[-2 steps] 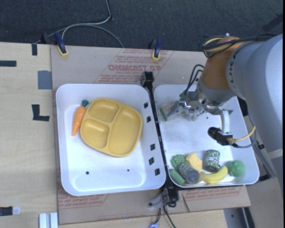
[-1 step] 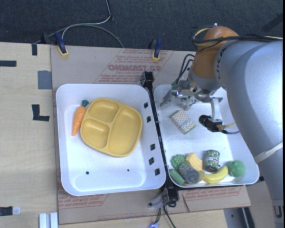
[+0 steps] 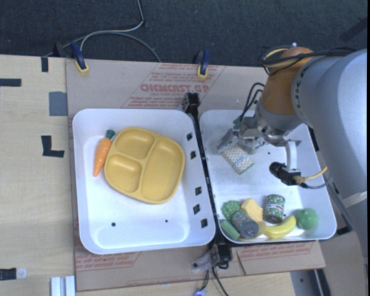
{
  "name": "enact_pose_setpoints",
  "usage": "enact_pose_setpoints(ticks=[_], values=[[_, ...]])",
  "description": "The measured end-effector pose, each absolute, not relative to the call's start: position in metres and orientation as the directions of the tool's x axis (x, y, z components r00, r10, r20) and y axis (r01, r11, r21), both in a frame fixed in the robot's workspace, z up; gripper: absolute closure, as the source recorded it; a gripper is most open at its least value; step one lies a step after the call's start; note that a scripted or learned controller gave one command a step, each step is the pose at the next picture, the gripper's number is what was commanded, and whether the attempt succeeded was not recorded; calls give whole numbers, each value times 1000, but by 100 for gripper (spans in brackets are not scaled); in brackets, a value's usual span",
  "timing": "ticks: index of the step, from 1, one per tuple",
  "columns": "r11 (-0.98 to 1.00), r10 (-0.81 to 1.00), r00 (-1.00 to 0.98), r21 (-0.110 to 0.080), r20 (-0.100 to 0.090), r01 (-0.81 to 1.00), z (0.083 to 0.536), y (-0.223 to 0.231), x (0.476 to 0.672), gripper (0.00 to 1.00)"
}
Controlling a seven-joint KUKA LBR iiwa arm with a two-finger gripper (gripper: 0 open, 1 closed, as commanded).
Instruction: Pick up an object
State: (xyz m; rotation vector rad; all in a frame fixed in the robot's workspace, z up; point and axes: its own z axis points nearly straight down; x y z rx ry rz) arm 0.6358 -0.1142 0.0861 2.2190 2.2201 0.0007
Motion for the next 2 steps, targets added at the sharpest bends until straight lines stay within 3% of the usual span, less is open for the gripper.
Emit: enact_pose_setpoints(ticks=[1, 2], values=[[2, 1000, -2, 3, -3, 1000, 96, -114, 636, 100], [3, 1000, -3, 0, 1, 1000, 185, -52, 617, 100]])
